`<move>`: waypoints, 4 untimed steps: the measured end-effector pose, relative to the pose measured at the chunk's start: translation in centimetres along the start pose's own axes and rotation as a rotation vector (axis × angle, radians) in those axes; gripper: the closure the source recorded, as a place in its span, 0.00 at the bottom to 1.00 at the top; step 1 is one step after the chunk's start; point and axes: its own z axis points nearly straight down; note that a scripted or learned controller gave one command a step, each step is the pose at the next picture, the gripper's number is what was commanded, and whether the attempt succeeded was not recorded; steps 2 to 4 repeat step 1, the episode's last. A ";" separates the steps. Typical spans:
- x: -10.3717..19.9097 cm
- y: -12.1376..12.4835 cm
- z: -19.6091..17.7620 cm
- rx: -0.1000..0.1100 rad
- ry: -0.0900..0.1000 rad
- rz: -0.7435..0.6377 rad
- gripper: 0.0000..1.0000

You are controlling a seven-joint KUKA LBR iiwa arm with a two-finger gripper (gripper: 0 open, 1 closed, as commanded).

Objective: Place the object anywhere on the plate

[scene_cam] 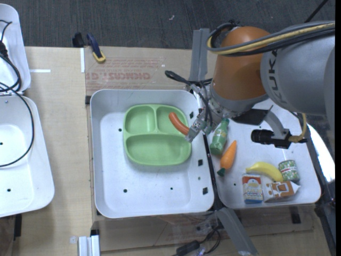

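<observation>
A green divided plate (154, 148) lies in the left white bin (106, 159). An orange-red sausage (177, 121) lies slanted across the plate's upper right compartment, near the rim. My gripper (194, 130) hangs at the plate's right edge, right at the sausage's lower right end. The arm's orange band and wrist cover the gripper from above, so how it meets the sausage is hidden.
The right bin (314, 188) holds a green bottle (218, 137), a carrot (228, 154), a banana (265, 169), a small green can (288, 169) and two cartons (253, 188). The ridge between the bins (209, 167) runs just under the gripper. Cables lie at the far left.
</observation>
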 end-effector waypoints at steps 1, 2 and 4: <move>0.0 0.0 0.0 -0.001 -0.001 0.000 0.00; 0.0 0.0 0.0 -0.001 -0.001 0.000 0.00; 0.0 0.0 0.0 -0.001 -0.001 0.000 0.00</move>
